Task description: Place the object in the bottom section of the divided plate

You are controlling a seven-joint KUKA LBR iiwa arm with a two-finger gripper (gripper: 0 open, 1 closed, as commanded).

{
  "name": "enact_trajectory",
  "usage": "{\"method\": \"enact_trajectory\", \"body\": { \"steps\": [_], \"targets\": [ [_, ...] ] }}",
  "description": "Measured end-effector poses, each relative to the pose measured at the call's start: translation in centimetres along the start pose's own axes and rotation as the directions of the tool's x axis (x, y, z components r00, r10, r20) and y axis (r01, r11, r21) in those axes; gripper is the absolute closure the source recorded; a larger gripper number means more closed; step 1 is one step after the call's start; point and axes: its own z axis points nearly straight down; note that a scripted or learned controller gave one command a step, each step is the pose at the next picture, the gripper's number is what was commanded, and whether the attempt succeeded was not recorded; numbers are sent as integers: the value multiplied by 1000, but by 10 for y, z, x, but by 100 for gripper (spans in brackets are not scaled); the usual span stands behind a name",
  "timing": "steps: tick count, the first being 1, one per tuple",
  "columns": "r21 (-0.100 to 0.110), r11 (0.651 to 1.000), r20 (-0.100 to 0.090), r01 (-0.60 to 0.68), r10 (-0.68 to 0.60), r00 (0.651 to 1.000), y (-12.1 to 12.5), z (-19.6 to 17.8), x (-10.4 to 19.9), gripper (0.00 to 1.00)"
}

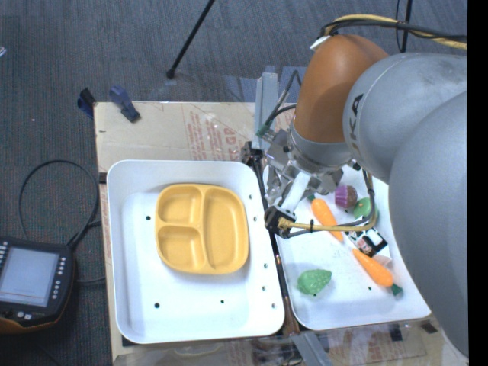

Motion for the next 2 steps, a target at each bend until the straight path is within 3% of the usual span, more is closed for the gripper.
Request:
{"method": "enact_trajectory", "body": {
  "steps": [1, 2],
  "targets": [
    [4, 995, 9, -97, 97, 995, -31, 38, 33, 100],
    [2, 995, 7, -96, 96, 995, -31, 37, 34, 0]
  ]
}}
